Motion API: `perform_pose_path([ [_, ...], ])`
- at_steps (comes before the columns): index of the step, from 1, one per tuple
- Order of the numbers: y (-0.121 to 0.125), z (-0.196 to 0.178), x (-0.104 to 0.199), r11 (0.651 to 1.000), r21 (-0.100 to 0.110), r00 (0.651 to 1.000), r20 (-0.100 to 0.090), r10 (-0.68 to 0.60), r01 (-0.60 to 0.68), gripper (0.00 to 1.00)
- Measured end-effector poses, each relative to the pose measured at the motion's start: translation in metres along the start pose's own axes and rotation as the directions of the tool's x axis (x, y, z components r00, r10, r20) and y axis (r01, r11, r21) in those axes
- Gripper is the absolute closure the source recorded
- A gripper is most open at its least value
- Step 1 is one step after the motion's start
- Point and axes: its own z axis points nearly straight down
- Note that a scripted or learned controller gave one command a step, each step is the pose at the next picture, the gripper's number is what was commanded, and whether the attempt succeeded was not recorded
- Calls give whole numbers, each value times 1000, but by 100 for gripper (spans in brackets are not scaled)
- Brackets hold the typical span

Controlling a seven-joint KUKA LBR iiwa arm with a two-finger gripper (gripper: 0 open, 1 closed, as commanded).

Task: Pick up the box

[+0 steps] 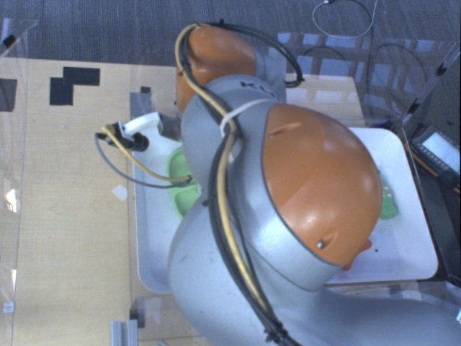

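The grey arm (238, 215), smooth and rounded with glossy orange domes, is looming over most of the scene and covering the middle of both bins. Beneath it, the pale wooden surface (65, 215) is carrying the left white bin (148, 251) and the right white bin (403, 193), both shallow with rounded corners. A soft-looking green thing (181, 186) is lying in the left bin at the arm's edge, and another green bit (387, 202) is peeking out in the right bin. The box may be hidden under the arm, so its place and long axis cannot be told. The jaws are out of sight behind the arm; their state cannot be told.
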Motion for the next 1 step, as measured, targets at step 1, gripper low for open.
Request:
perform_pose_path([
  [1,25,18,-54,1000,1,1000,-12,-13,13,0],
])
